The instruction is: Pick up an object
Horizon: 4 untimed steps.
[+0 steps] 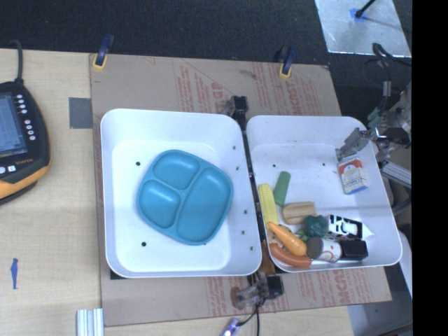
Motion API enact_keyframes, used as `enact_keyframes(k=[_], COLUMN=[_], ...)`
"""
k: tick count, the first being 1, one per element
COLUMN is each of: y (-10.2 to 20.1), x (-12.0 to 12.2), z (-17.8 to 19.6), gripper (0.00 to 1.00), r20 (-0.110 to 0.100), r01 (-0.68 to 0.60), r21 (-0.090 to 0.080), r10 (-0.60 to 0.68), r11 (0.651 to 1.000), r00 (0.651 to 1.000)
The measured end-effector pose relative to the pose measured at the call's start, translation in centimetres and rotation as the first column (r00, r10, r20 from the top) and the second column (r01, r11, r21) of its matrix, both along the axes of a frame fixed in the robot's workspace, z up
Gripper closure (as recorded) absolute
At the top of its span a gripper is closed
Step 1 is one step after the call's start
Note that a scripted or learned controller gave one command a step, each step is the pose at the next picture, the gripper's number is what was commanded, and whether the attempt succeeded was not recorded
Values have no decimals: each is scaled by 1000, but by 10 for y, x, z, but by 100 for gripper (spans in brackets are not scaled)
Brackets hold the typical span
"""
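Over the right bin's (392, 208) rim, jaws unreadable; small white-and-red carton (353, 176) lies flat.

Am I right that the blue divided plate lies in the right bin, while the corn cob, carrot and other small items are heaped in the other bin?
Not quite: the camera view shows the blue divided plate in the left bin, not the right. The rest stands: the corn cob, the carrot and the other small items are heaped in the other bin, the right bin.
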<state>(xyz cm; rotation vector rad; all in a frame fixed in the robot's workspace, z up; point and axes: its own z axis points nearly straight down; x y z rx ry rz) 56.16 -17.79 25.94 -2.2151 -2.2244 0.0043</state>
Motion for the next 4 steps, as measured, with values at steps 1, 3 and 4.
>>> enact_keyframes(k=[1,3,4], y=[10,37,36], x=[-25,-69,-68], z=[-122,-154,-144], gripper=[0,100,100], r20=[-1,7,8], r01=[-1,-5,-8], r21=[0,1,-1], r10=[1,5,8], r11=[1000,1000,1000], r00=[1000,1000,1000])
